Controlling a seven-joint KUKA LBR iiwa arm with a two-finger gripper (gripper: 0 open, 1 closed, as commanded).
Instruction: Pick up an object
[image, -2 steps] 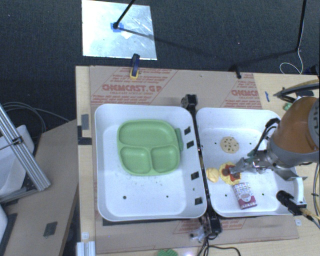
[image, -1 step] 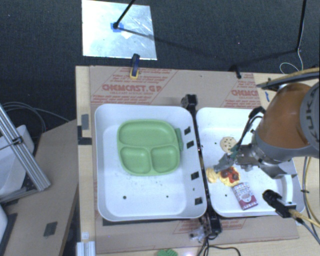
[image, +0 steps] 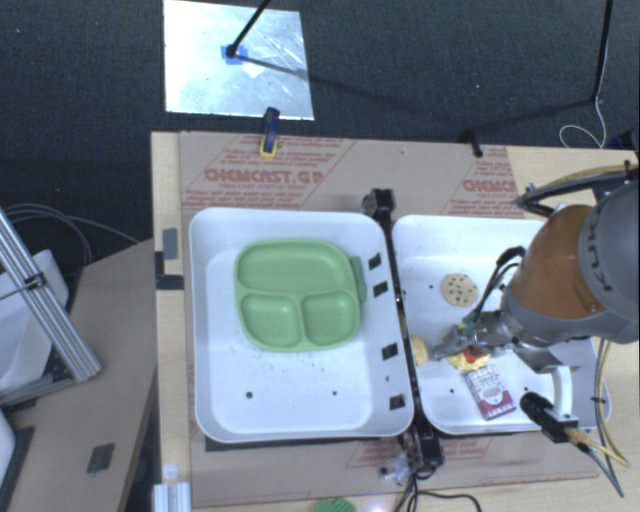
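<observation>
The arm's bulk hides the right bin's (image: 425, 300) three-o'clock side. The gripper (image: 462, 343) sits low among blurred yellow pieces (image: 440, 350); its finger state cannot be told.

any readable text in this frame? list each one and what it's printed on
"CHEMCAST GP", red print on the brown protective sheet behind the left bin.
The same red print, cut off by the arm, on the sheet behind the right bin: too partial to read whole.
Red and white packet in the right bin: print too small to read.
Black markers along the divider: no legible characters.
</observation>
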